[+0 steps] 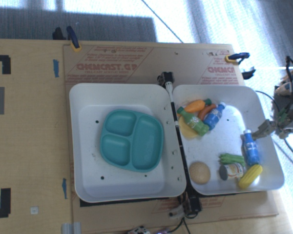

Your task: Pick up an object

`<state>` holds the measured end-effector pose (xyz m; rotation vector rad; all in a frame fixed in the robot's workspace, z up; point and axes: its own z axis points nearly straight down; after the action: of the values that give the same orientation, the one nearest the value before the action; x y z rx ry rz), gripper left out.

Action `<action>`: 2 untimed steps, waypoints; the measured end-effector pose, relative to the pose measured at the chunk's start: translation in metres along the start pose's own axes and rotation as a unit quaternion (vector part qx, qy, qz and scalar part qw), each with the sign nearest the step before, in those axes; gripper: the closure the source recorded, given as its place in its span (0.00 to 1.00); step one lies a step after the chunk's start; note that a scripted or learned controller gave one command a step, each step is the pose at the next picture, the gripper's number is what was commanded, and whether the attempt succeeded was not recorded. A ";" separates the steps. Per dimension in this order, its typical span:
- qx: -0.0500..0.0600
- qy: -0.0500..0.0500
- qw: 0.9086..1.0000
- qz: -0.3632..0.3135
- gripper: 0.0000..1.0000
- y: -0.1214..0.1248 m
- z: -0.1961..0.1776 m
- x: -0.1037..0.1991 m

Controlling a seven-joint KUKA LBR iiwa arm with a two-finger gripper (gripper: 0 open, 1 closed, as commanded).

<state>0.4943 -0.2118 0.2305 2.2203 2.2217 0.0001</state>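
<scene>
The gripper, its opening impossible to tell, hovers at the right bin's right rim beside a blue bottle, apparently approaching; next it must descend onto it.

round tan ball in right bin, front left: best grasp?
Likely straight from above, fingers closing across the widest part of the round tan ball. It sits apart from the toy can and the right bin wall, with room on each side. Being round, any finger direction works; off-centre it may roll away.
</scene>
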 end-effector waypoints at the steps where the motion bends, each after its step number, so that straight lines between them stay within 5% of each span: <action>1: -0.002 -0.001 0.996 -0.087 0.00 0.030 0.145 0.018; 2: -0.005 -0.003 0.996 -0.086 1.00 0.031 0.133 0.016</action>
<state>0.5251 -0.1956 0.0971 2.0149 2.3953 0.0042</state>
